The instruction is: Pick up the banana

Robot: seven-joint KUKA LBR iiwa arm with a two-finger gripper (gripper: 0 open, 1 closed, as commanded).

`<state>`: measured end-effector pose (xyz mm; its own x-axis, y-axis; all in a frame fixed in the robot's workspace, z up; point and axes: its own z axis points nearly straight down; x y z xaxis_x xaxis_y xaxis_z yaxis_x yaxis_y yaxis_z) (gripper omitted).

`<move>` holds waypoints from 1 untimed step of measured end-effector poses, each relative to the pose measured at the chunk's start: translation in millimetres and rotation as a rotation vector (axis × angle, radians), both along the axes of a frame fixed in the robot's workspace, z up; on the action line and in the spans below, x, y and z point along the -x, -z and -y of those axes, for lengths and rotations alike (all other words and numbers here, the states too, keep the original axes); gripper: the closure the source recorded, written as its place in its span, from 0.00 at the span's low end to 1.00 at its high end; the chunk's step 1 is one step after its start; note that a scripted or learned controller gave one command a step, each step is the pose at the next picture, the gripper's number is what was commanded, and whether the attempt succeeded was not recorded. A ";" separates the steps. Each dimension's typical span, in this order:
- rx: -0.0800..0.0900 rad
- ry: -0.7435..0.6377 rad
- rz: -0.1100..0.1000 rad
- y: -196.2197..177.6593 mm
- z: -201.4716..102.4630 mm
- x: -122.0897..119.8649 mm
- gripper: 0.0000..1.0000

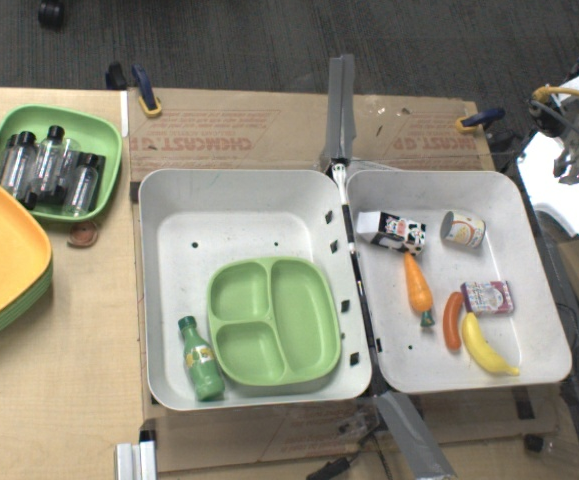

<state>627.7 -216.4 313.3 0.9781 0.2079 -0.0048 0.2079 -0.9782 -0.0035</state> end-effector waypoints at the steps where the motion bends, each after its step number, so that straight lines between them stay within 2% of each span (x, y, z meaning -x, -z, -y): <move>1: 0.002 0.006 0.002 -38.3 6.2 6.5 1.00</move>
